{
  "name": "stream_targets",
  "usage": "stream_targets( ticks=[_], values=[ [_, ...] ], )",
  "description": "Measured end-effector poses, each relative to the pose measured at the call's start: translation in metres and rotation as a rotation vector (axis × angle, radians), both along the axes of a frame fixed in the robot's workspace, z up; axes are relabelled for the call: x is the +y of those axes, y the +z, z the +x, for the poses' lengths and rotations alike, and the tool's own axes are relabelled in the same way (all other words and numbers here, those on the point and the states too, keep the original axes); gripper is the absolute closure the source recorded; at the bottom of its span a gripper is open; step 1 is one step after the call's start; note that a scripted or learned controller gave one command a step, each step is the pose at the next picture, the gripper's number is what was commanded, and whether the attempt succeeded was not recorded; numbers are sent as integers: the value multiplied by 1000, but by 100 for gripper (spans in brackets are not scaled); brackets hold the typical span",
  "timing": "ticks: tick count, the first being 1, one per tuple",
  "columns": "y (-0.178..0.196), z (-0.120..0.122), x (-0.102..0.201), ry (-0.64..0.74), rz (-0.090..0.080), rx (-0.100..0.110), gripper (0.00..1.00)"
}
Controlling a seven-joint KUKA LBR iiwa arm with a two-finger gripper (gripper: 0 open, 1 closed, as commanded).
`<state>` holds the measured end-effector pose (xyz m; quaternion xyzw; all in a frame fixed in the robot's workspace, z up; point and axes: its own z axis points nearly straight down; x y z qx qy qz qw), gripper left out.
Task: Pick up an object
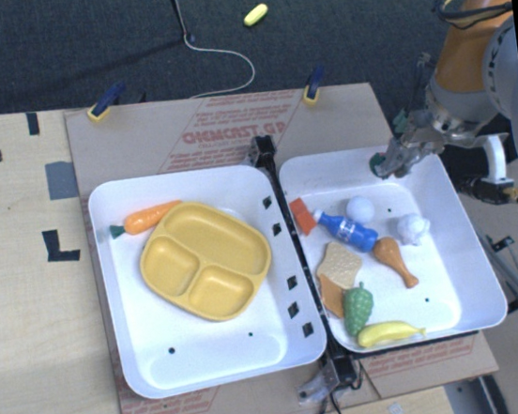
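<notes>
**One fixed camera, high over the bench**

The single view looks down at a slant on the two shallow white plastic bins [106,269], set far enough back to frame both whole. Beyond the bins lies dark carpet floor [49,49]; the grey arm with its orange band [474,40] enters right of them.

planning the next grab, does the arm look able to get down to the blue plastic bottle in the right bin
Probably yes. The pincer hangs over the right white bin's far edge, and the blue plastic bottle lies uncovered nearby; a white ball close beside it could crowd the grasp.
</notes>
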<state>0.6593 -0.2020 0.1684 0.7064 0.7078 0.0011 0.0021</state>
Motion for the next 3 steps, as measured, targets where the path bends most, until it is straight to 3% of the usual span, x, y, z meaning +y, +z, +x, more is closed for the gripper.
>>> stream_targets(
  ticks=[1,3],
  values=[
    [54,2,0,0,0,-1,100],
    [44,-49,102,2,2,8,100]
  ],
)
